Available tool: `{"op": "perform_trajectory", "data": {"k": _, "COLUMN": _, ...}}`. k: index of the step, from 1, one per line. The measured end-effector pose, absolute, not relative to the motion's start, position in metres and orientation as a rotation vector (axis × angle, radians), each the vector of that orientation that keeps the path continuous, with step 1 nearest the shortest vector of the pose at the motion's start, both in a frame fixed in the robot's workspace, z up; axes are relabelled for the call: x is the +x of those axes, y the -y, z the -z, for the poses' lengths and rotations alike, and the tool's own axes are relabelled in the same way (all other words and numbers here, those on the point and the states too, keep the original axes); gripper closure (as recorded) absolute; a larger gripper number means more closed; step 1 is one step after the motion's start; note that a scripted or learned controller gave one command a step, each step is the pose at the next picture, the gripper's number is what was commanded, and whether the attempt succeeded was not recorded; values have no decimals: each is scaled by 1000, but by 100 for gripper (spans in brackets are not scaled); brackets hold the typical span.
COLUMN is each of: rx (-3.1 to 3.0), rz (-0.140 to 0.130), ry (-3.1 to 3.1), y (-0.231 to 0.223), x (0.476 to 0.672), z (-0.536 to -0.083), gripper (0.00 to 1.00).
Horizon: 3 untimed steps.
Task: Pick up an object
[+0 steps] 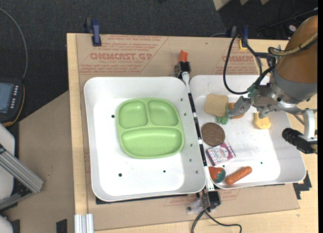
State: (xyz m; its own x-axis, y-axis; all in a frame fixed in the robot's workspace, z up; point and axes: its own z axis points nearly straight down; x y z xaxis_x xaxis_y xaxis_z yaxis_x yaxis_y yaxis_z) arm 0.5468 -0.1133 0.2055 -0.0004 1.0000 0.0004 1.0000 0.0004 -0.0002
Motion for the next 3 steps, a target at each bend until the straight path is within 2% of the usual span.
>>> {"op": "perform_trajectory", "data": {"k": 1, "rx": -2227, "rz": -1, "ry": 2222, "y": 170, "x": 617, "z": -143, "gripper": 0}}
{"op": "perform_trajectory", "data": {"k": 2, "rx": -2217, "rz": -6, "ry": 2216, "y": 165, "x": 599, "z": -80, "gripper": 0}}
{"op": "perform_trajectory", "data": {"k": 3, "rx": -2223, "rz": 4, "ry": 2228, "y": 176, "x": 645, "z": -85, "gripper": 0}}
